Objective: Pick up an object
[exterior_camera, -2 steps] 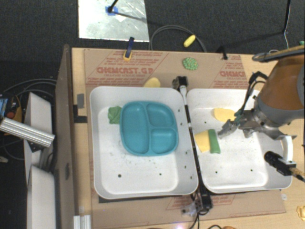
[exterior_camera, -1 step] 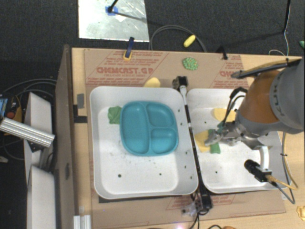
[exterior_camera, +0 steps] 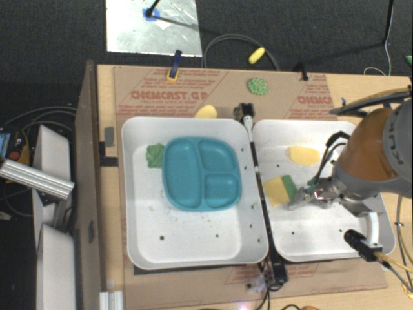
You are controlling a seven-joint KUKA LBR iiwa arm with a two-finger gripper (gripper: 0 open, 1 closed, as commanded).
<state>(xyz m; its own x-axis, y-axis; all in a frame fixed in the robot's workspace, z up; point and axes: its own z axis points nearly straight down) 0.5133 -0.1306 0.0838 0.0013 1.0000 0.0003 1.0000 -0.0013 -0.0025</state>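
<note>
Bench: cardboard-topped table (exterior_camera: pixel 193 95) carrying two white bins side by side. Left bin (exterior_camera: pixel 139 173) holds a blue divided tray (exterior_camera: pixel 201 173) with a small green piece (exterior_camera: pixel 155 154) tucked at its left edge. Right bin (exterior_camera: pixel 303 241) holds a yellow oval object (exterior_camera: pixel 304 154) near the back and a yellow-and-green sponge (exterior_camera: pixel 279 190) near the centre divider. Arm reaches in from the right; gripper (exterior_camera: pixel 302 197) is down low just beside the sponge's green edge, probably the target. Claw state: cannot tell, tips too small and blurred. Nothing seen lifted; pick judged not yet done
</note>
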